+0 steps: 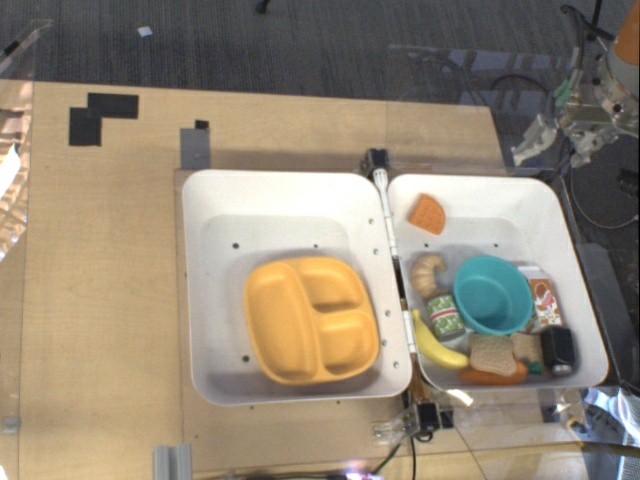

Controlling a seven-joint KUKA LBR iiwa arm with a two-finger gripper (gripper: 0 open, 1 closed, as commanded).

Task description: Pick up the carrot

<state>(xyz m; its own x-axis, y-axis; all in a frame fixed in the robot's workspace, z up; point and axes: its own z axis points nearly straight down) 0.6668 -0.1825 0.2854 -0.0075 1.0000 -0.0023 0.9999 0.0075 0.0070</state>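
The carrot (491,376) is a thin orange shape lying along the front wall of the right bin (560,218), partly tucked under a slice of bread (492,353). My gripper (562,128) hangs beyond the right bin's far right corner, outside the bin and well away from the carrot. Nothing can be seen held in it.
Also in the right bin are an orange wedge (428,213), a croissant (428,271), a green can (444,315), a banana (438,346), a teal bowl (492,295), a red packet (543,303) and a black block (557,348). A yellow divided plate (312,318) sits in the left bin (215,228).
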